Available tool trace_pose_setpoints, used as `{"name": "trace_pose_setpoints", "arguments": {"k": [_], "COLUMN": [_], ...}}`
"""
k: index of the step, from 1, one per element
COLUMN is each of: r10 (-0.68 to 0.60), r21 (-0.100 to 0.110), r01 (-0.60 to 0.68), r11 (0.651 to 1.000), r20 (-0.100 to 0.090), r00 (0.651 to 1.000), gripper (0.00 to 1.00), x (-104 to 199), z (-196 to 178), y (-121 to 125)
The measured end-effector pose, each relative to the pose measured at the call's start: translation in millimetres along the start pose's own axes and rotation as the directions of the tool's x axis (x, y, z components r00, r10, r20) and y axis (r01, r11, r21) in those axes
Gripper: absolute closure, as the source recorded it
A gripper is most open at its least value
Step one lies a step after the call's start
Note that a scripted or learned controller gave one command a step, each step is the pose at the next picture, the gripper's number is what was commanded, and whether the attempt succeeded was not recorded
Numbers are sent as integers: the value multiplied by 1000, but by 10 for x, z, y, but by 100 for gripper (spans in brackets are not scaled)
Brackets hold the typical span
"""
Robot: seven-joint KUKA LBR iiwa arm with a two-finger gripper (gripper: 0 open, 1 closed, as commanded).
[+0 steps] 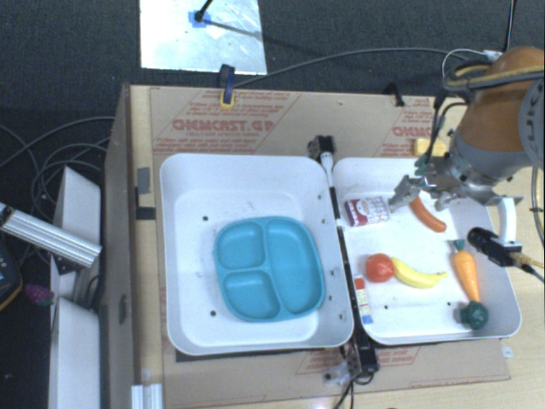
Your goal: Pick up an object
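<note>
a: where's everything, big to small?

b: bench (255,118) carries two white bins. left bin (183,194) holds just a blue divided plate (255,245). right bin (409,313) has all the small stuff. arm (502,100) reaches in over its far right corner.

a: and the claw?

b: claw (423,198) hangs low over the back of the right bin, prongs spread, nothing btwn them. so released, not grasping.

a: what's the closest thing to pick?

b: orange-red sausage (428,215), lying flat on the bin floor, its upper end just under the claw. carrot (466,276) lies along the right side, banana (418,274) is mid-bin touching or nearly touching the tomato (380,267), and the red-and-white packet (366,210) is just left of the claw.

a: so how to do it right?

b: imo go for the sausage. it's slim and round, so straddle it across the short axis, near its middle, not the tip. turn the wrist so the prongs sit either side of it. go down till almost touching the floor, then close. it may roll or squirt out if pinched off-centre.

a: anything in the way?

b: packet is near the left prong, so watch it doesn't get nudged or caught too. lift straight up, slow.
</note>
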State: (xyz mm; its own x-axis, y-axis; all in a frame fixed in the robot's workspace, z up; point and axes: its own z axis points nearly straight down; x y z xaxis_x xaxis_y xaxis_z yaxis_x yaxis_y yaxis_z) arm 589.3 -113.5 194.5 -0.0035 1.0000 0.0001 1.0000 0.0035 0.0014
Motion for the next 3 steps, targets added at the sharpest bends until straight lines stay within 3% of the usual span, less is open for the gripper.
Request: {"name": "trace_pose_setpoints", "arguments": {"k": [1,2,3], "r10": [3,2,1], "r21": [-1,0,-5], "r01": [-3,-2,-1], "r11": [1000,1000,1000], "r20": [3,1,2], "r00": [1000,1000,1000], "gripper": [0,0,100], "x": [-761,-932,-933], "z": [-97,1104,984], "y": [329,456,472]}}
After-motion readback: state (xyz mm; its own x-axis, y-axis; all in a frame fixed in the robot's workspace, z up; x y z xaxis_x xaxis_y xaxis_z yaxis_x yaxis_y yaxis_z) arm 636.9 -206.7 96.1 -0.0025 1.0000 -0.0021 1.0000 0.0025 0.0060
